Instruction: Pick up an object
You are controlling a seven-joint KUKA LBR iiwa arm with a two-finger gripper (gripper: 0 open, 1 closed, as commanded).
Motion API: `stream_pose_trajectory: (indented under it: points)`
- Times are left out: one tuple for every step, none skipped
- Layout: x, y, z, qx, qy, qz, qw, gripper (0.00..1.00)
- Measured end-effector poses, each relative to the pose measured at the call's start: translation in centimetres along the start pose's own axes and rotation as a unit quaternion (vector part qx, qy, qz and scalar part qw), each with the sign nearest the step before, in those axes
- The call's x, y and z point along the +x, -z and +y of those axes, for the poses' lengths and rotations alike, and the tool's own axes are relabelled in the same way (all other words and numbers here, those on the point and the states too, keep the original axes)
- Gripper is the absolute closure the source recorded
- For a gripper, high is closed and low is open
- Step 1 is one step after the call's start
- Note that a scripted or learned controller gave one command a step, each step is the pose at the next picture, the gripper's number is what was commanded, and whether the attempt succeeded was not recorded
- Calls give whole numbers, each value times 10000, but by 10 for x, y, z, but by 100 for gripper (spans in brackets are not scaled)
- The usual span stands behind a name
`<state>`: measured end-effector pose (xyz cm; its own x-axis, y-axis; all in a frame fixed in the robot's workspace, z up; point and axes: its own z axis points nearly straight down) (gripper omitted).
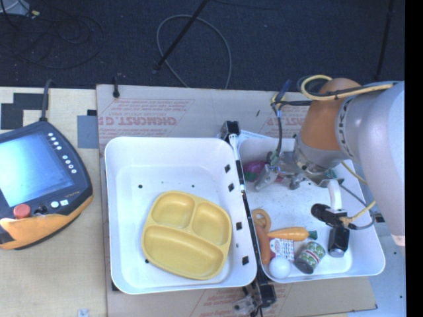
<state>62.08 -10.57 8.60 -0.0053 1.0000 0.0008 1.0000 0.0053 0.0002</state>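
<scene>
My gripper (281,176) hangs low over the back part of the right bin (370,259), below the orange band of the wrist. Just to its left, at the bin's back left corner, lies a small purple object (253,169), close to the gripper; whether they touch is not clear. Nearer the front of the same bin lie an orange carrot (289,233), an orange ring-shaped piece (260,219), a red and white packet (283,247), a white egg (280,267) and a small green can (310,257). I see nothing held in the gripper.
The left bin (125,170) holds a yellow divided plate (188,234). A black divider rail (242,203) runs between the two bins. A teach pendant (36,177) lies on the bench at the far left.
</scene>
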Motion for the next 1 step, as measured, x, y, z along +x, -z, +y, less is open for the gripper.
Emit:
stream_pose_trajectory:
  points:
    - [4, 9, 19, 123, -45, 6, 9999, 0]
